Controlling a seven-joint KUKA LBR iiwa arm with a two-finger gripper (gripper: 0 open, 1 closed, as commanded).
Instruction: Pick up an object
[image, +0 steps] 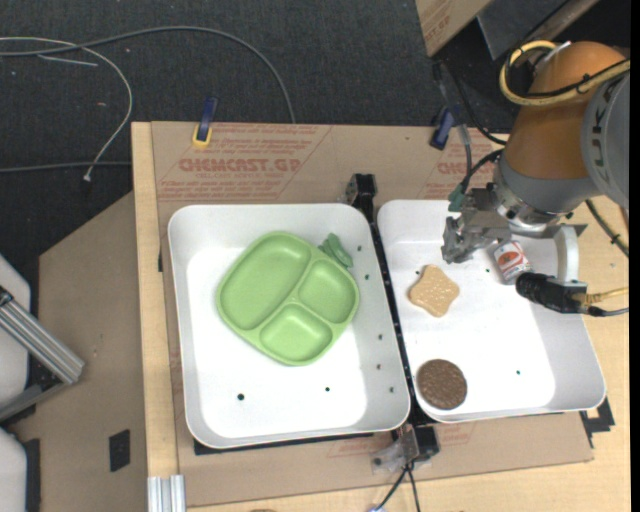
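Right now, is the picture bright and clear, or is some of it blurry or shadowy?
In the camera view, lighting is bright and even; the white bins look almost glaring, with soft shadows under the green divided plate and the tan cracker-like piece. The plate and the brown round disc look sharp; the gripper area is darker and harder to make out.
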